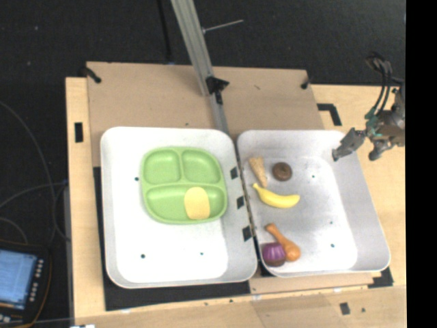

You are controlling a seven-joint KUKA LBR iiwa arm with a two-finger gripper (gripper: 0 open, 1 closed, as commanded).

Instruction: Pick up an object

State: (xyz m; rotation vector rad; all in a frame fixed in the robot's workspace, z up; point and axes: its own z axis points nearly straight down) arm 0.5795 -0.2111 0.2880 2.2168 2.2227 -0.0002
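setting: a robotics lab test cell, not a home or shop. evidence: plain wood tabletop (171, 94) with black brackets at its corners, standing on dark carpet-like floor (68, 26); two shallow white bins (123, 251) fixed side by side on it; an aluminium strut (194, 39) rising at a slant from the rear edge, as for a camera mount; loose cables (27, 162) on the floor at left; a handheld control pendant (20, 279) with lit screen at lower left.

No text, label, brand, number or sign can be read on anything here.
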